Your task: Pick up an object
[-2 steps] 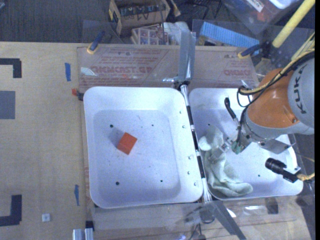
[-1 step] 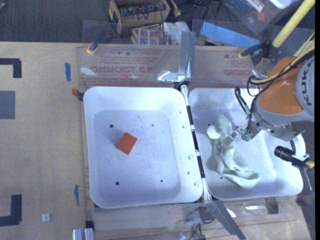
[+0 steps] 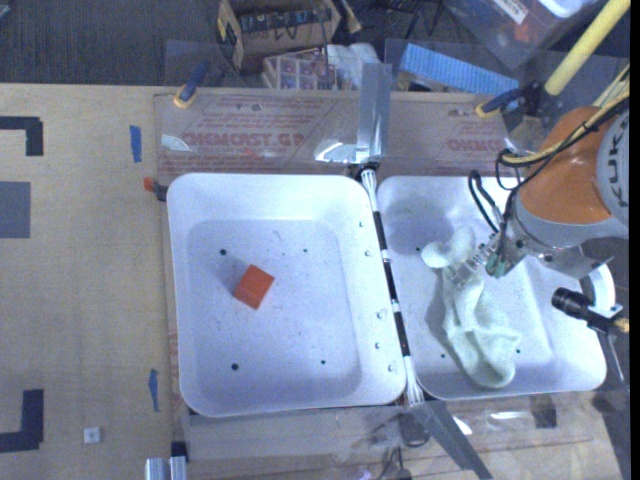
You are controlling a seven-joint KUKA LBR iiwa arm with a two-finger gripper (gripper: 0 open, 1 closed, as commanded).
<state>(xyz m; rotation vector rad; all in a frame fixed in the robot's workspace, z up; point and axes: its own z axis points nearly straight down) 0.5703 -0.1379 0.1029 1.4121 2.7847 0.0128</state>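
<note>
A crumpled white cloth [image 3: 476, 330] lies in the right bin [image 3: 570, 368]. Its upper end is bunched and drawn up to my gripper [image 3: 474, 266]. The gripper reaches in from the right, and its fingers are shut on that gathered end. The rest of the cloth trails down towards the bin's front, resting on the floor. A small orange cube [image 3: 254, 286] sits alone in the left bin [image 3: 200, 218], left of centre and far from the gripper.
The arm's orange band [image 3: 565, 173] and grey wrist hang over the right bin's right side, with black cables beside them. A ridge [image 3: 385, 278] divides the two bins. Boxes and clutter lie beyond the bench's back edge.
</note>
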